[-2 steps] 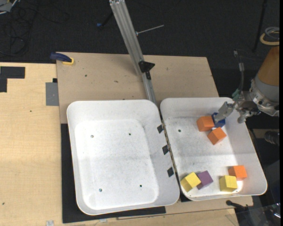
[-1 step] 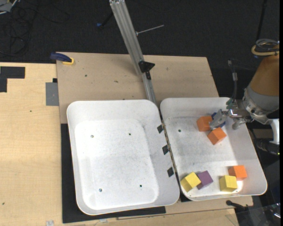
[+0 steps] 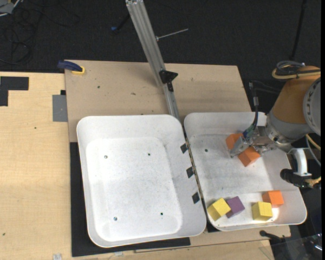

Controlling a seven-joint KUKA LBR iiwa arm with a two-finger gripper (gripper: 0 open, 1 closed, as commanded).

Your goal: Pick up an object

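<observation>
— Are the jaws closed on anything?

— I cannot tell; the two-finger gripper (image 3: 248,144) is small and blurred, low over the right white bin (image 3: 219,124), amid two orange foam blocks. One orange block (image 3: 233,141) sits just at its left, the other orange block (image 3: 249,157) just below it. Both look to be touching the gripper, but whether either lies between the jaws is unclear.

— And the arm?

— The grey arm with its orange band (image 3: 293,106) comes in from the right edge and bends down toward the bin's far right part (its upper links are cut off by the frame).

— What else is in that bin?

— Along the near edge: a yellow cube (image 3: 219,208) touching a purple cube (image 3: 235,205), then toward the near right corner another yellow cube (image 3: 261,210) with a small orange cube (image 3: 274,198) just behind it. The left white bin (image 3: 97,129) lies alongside.
</observation>
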